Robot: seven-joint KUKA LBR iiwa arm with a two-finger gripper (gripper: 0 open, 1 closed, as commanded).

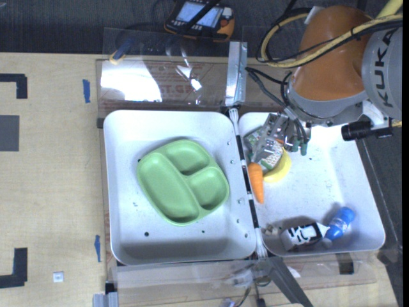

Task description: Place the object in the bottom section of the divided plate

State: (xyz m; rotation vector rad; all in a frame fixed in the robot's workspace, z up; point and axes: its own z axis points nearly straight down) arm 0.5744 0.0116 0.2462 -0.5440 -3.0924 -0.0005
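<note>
Pincer point(276, 147) hangs low over the upper-left part of the right bin point(358, 171), under the grey arm point(339, 56) w/ its orange band, which reaches in from the right. Whether the pincer is parted or closed cannot be told from this angle; the metal parts and wires blur together there, and nothing is clearly seen between the tips.

Directly beneath and touching the pincer's lower edge in the view: a yellow object point(280, 169), rounded, partly hidden by the pincer. Just left of that, an orange carrot point(256, 181) lies along the bin's left wall, pointed end toward the front. Both sit at the pincer's foot, the carrot slightly below-left of it.

Further out in the same bin, near the front wall: a black-and-white bottle point(304, 233) on its side, and a blue-capped item point(339, 222) touching its right end, well apart from the pincer.

Left bin point(128, 229) holds a green divided plate point(183, 180), turned at a slant, three sections, sitting about mid-bin. Plate is across the divider between bins, well left of the pincer.

Behind the bins on the bench point(45, 171): a clear plastic sheet point(166, 69) w/ glare, and a handheld control unit point(199, 16) w/ lit screen.
</note>
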